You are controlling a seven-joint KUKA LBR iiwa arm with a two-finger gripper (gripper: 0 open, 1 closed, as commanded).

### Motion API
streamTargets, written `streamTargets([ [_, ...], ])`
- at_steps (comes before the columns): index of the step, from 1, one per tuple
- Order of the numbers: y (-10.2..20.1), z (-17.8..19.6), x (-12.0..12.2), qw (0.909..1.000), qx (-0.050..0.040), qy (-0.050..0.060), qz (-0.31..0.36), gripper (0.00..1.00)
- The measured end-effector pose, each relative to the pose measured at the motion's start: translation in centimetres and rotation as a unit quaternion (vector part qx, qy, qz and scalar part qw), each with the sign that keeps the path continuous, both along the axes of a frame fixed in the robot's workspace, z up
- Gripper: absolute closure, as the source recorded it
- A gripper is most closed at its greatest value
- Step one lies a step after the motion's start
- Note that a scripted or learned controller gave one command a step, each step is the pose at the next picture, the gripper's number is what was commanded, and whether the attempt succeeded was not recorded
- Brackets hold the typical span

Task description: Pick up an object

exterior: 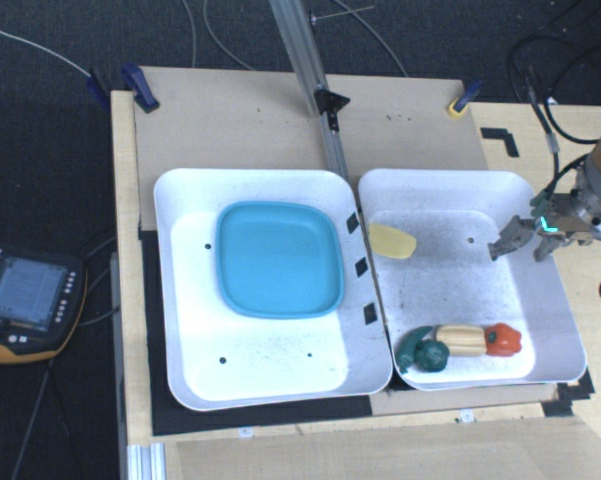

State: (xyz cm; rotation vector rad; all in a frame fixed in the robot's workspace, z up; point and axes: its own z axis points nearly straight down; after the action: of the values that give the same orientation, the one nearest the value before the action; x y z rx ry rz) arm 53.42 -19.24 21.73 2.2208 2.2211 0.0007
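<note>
One camera watches me from above the pale wooden bench (pixel 280 108), fixed and tilted, so the bench's far edge sits toward the top of the frame. It stands back enough to take in both shallow white plastic bins (pixel 180 268) whole, plus the dark carpeted floor (pixel 40 128) beyond the bench. A slanted grey metal pole (pixel 298 28) rises toward the lens from the bench's far side. I enter from the bench's right side.

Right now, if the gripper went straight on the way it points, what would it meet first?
The gripper hangs over the right bin, pointing down and leftward. It would likely meet the bin's bare floor first, short of the yellow piece; depth is hard to judge.
</note>
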Motion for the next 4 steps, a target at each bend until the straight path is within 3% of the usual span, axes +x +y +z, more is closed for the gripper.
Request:
streamTargets([
  [1,0.0,0.0,0.0,1.0000,0.0000,0.000,0.000,0.00],
  [3,0.5,-12.4,-0.2,1.0000,0.0009,0.003,0.000,0.00],
  [4,0.5,-12.2,-0.1,1.0000,0.0003,0.000,0.000,0.00],
])
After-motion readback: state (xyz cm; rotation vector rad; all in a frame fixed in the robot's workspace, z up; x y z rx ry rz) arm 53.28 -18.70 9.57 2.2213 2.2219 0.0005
